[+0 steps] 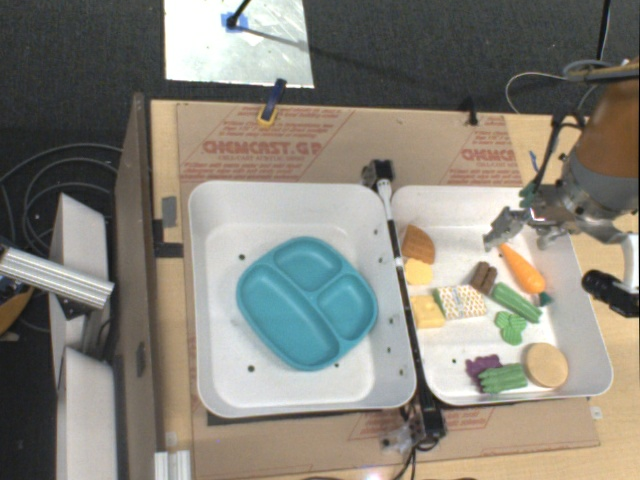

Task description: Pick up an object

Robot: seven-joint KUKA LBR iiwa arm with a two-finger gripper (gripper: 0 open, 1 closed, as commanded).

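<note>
My gripper (522, 232) hangs over the back right part of the right bin (450, 211), with grey fingers (499, 230) spread open and nothing between them. Just in front of it lies an orange carrot (523, 268). A small brown cylinder (484, 276) rests to the carrot's left, and a green pod (515, 303) below it. Further left are a brown bread piece (417, 241), a yellow wedge (419, 271), a yellow block (428, 311) and a white patterned block (460, 301).
At the right bin's front lie purple grapes (483, 366), a green vegetable (503, 377) and a tan round biscuit (546, 364). A teal divided plate (305, 303) sits in the left bin (225, 228). A ridge (398, 288) separates the bins.
</note>
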